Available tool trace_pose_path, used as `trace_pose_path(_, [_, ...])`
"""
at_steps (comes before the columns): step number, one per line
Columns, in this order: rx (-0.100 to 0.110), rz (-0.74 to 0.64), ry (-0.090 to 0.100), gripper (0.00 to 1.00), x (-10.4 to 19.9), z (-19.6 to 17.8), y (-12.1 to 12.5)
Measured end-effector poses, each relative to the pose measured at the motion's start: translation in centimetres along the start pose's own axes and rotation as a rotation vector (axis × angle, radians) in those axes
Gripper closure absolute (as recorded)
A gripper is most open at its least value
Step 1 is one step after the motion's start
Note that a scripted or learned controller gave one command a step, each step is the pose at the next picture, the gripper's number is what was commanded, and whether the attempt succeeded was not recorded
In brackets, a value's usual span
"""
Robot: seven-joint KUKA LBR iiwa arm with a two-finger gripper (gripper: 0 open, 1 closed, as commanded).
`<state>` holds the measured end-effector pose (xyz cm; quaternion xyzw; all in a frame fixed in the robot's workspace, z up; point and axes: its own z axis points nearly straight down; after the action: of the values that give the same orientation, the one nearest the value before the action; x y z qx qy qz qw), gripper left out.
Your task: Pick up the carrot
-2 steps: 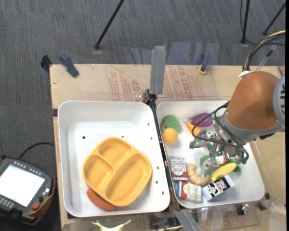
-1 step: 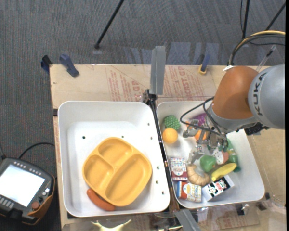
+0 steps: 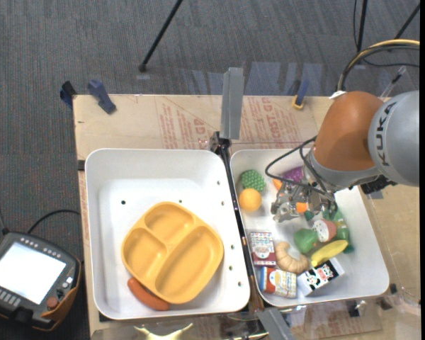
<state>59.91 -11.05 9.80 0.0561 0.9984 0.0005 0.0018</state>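
My gripper [image 3: 299,205] is low in the right bin [image 3: 372,261], under the grey arm and its orange band. It is open, with the fingers [image 3: 283,205] spread apart. A small patch of the orange carrot [image 3: 301,207] shows between them, and the wrist hides the rest of it. I cannot tell whether the fingers touch it. Another small orange tip [image 3: 277,184] pokes out just up and left of the gripper.
Around the gripper lie a green bumpy fruit [image 3: 252,179], an orange [image 3: 250,200], a purple item [image 3: 294,173], a croissant [image 3: 292,258], a banana [image 3: 331,251], a green vegetable [image 3: 306,240] and small cartons [image 3: 261,247]. The left bin [image 3: 106,190] holds a yellow divided plate [image 3: 172,251] and a sausage [image 3: 149,296].
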Motion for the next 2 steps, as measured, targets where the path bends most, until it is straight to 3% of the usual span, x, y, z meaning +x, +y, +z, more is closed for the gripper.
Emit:
trace_pose_path(1, [0.0,0.192,-0.007,1.0,7.3,-14.5,2.5])
trace_pose_path(2, [0.0,-0.377,0.002,1.0,12.0,-18.9,1.7])
